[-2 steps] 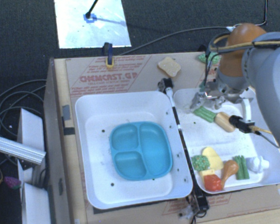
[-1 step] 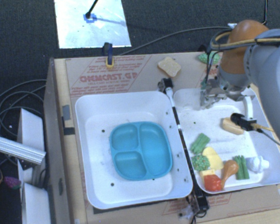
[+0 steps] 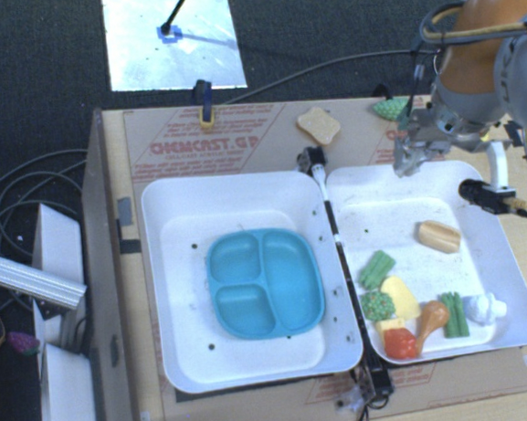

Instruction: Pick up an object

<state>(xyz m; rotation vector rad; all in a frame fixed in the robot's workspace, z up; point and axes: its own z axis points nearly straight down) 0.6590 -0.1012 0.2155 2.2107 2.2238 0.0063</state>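
Observation:
My gripper (image 3: 408, 164) hangs over the far rim of the right bin (image 3: 500, 247), above its back edge, with nothing seen between its fingers. In that bin lie a bread roll (image 3: 438, 235), a green pea pod piece (image 3: 377, 267), broccoli (image 3: 377, 305), a yellow piece (image 3: 399, 296), a red tomato (image 3: 399, 343), a chicken drumstick (image 3: 429, 318), green beans (image 3: 454, 314) and a white object (image 3: 485, 307). They cluster toward the near side, well below the gripper.
The left bin (image 3: 176, 258) holds a blue divided plate (image 3: 263, 283). Behind the bins on the cardboard lie a toast slice (image 3: 318, 125) and a green item (image 3: 389, 108). A clamp (image 3: 205, 103) stands at the board's back edge.

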